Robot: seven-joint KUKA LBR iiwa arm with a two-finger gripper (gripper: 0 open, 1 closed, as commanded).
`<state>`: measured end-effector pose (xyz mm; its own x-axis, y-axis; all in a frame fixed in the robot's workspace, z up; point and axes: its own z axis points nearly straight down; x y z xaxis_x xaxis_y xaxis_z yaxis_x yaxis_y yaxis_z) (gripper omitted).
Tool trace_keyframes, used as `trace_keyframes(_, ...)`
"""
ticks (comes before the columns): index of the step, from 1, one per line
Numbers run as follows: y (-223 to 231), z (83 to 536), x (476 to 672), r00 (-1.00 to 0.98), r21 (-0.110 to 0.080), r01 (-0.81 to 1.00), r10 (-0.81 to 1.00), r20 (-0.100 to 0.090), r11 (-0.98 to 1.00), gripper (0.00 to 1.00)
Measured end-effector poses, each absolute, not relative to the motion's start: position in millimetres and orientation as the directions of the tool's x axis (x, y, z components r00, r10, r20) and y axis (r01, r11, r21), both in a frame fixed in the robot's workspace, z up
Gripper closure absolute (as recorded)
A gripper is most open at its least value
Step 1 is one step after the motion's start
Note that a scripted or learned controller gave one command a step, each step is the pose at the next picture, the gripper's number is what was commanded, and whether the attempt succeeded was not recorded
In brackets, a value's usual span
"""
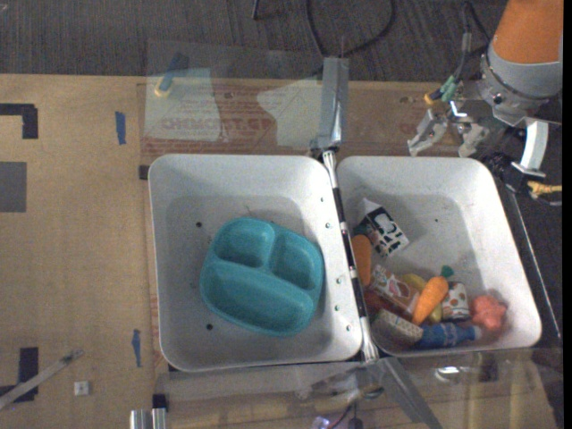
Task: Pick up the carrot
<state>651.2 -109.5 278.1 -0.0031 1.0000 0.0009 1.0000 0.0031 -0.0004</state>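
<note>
Hard to see: we find the arm (529,34) cut off at the top right corner.
Tool (444,130): we see it spread wide, holding nothing, above the right bin's (509,239) far rim.
Right bin: carrot (430,298) among cluttered toys near the front.
Left bin (179,204): a teal plate (261,275).

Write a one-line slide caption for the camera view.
Pincer hovers above the right bin's far rim while the carrot lies among toys near its front; a teal plate sits in the left bin.
</note>
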Motion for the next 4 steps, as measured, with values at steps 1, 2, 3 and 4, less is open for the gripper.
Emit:
trace_keyframes(1, -154.8, 209.2, 595.6, -0.155, 0.0, 0.988, 0.988, 0.0, 0.155, 0.0)
trace_keyframes(2, -167.1, 130.5, 527.9, -0.119, 0.0, 0.993, 0.993, 0.0, 0.119, 0.0)
trace_keyframes(3, -216.8, 93.1, 520.8, 0.01, -0.002, 1.0, 1.0, 0.012, -0.01, 0.0)
trace_keyframes(4, -136.9, 89.1, 513.6, 0.114, 0.01, 0.993, 0.993, 0.0, -0.114, 0.0)
